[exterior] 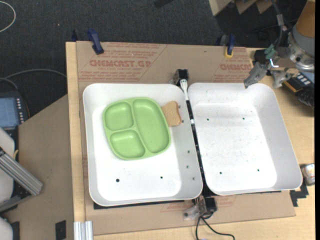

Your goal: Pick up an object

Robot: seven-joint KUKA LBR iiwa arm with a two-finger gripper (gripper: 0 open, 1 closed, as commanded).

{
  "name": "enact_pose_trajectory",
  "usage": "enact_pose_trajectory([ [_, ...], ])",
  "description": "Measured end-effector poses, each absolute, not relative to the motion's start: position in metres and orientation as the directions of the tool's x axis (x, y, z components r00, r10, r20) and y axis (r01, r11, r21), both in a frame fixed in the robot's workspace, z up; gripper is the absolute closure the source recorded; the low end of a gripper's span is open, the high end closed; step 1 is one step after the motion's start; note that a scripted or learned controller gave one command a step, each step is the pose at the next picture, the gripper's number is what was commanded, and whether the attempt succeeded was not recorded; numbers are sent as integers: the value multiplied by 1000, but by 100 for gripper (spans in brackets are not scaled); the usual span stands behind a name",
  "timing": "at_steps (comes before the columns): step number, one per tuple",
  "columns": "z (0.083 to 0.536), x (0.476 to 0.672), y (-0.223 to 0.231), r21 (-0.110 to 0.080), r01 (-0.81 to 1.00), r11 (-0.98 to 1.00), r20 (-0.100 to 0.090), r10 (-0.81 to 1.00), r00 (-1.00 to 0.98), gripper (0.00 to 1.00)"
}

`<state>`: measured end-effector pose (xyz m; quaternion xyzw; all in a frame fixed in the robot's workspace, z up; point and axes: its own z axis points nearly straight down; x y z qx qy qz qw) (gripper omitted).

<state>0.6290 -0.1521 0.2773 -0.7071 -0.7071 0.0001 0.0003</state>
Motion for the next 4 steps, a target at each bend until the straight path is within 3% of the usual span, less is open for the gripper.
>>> enact_pose_trajectory([
  [2,480,528,-129,16,1000,1,-3,1000,-1,0],
  [3,541,477,-161,12,1000,-5,-5,1000,5,0],
  [4,535,504,3,2,1000,19,3,1000,-19,0],
])
